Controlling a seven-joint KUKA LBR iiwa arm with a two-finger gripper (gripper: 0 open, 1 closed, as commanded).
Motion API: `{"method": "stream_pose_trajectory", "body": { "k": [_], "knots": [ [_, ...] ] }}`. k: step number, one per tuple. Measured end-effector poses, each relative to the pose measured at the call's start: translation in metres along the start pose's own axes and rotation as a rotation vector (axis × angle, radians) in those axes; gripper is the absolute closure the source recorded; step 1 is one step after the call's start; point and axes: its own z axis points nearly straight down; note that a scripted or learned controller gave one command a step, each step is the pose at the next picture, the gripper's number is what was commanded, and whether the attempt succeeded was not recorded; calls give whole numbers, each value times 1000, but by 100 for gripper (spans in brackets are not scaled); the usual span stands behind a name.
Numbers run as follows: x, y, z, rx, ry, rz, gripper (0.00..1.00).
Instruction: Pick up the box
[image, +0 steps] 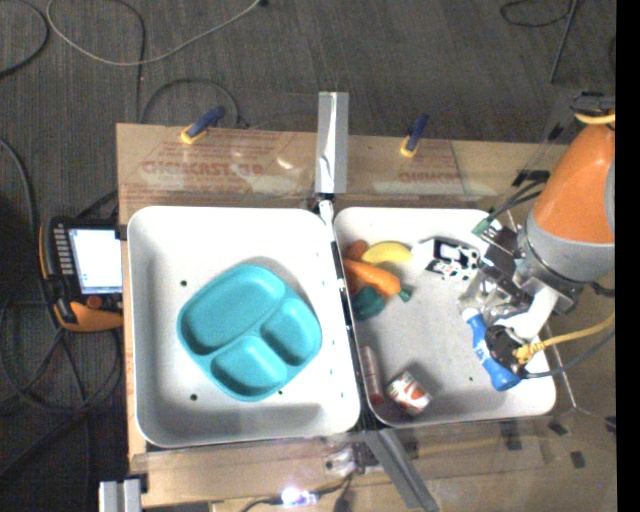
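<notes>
The black-and-white box (447, 256) lies in the right bin (440, 340) near its far wall, with the banana (388, 252) near on its other side. The end effector (487, 300) sits over the same bin, just beside the box toward the view's right and front. Its opening cannot be told, nor whether it has hold of anything.

Grey arm (568, 252) with broad orange band (585, 180), silvery end effector (492, 300).

Dark carpet floor (420, 60); bench board (250, 168), seemingly plywood, two clamps (201, 124) at far edge
</notes>
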Motion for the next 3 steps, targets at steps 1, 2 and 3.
{"method": "stream_pose_trajectory", "body": {
  "k": [1, 2, 3],
  "knots": [
    [54, -44, 14, 2, -1, 305, 100],
    [54, -44, 6, 3, -6, 304, 100],
    [108, -2, 15, 1, -2, -70, 100]
  ]
}}
